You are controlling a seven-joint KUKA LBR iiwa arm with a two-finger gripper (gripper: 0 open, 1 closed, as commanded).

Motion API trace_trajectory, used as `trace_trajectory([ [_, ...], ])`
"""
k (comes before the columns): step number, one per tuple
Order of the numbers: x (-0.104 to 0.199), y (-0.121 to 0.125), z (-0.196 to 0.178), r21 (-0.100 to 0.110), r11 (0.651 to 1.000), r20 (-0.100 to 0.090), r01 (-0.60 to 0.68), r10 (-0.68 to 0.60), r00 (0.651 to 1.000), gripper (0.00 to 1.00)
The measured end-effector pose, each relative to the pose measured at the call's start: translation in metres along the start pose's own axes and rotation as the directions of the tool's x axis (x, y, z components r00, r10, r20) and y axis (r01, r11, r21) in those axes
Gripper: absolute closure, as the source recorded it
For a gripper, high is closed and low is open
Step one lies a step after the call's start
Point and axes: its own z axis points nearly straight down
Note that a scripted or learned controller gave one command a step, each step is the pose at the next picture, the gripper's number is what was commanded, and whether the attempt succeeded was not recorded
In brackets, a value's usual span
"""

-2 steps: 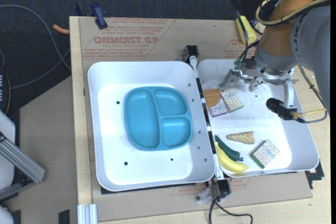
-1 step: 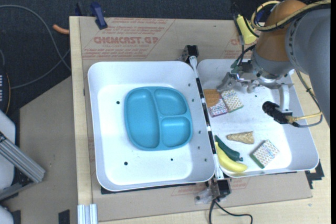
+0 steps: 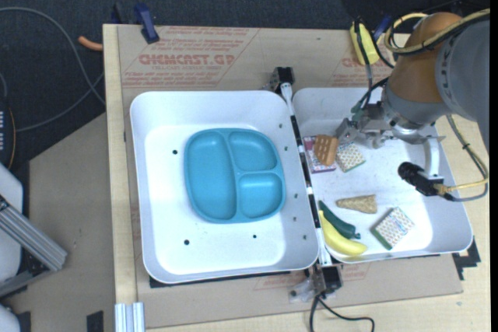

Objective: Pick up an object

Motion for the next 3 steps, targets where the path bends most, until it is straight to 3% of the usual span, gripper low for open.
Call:
trace_trajectory([
  [1, 0.029, 0.041, 0.001, 0.002, 1.0, 0.0, 0.002, -0.002, 1.0, 0.0],
  [2, 0.037, 0.054, 0.005, 0.008, 1.0, 0.0, 0.003, -0.003, 1.0, 0.0],
  [3, 0.037, 0.055, -0.005, 0.005, 1.0, 0.001, 0.004, -0.004, 1.0, 1.0],
])
